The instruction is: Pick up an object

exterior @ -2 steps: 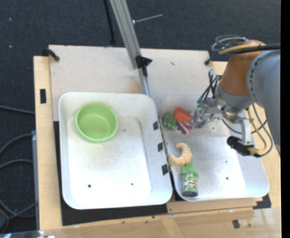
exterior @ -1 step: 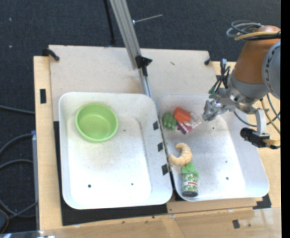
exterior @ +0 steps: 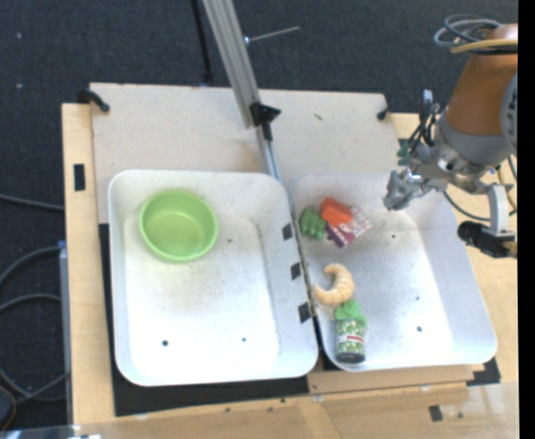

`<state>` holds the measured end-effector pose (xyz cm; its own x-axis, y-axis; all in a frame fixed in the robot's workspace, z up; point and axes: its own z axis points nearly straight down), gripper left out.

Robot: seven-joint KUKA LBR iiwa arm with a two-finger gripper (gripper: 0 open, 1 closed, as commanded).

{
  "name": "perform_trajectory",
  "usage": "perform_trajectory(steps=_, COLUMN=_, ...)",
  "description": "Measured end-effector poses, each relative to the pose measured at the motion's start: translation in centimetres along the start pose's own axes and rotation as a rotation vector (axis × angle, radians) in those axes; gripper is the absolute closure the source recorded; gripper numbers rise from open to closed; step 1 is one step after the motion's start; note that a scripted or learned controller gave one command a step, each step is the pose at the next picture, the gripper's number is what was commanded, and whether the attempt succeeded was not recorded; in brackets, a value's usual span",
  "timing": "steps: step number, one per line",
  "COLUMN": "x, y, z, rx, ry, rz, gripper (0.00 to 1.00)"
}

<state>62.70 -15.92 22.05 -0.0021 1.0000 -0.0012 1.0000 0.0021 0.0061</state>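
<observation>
To grasp cleanly, I judge the gripper (exterior: 401,193) should descend over one object standing clear of its neighbours, such as the croissant (exterior: 335,284); I cannot tell its state. It hovers over the right bin (exterior: 450,318) near the far rim, with the orange packet (exterior: 342,219) just to its left and the croissant nearer the camera

We see two bins side by side: the left bin (exterior: 203,337) holds a bowl (exterior: 178,226) near its back left corner. In the right bin (exterior: 432,309), a broccoli piece (exterior: 312,223) touches a packet (exterior: 345,222); nearer lie a croissant (exterior: 336,283) and a can (exterior: 349,333).
</observation>
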Motion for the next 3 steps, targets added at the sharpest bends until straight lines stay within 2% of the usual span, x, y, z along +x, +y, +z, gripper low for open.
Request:
perform_trajectory(steps=2, x=11.1, y=-3.8, z=0.3, rx=0.006, ry=0.002, rz=-0.004, gripper=1.0)
perform_trajectory(steps=3, x=16.3, y=-5.5, z=-1.5, rx=0.004, ry=0.004, rz=-0.004, gripper=1.0)
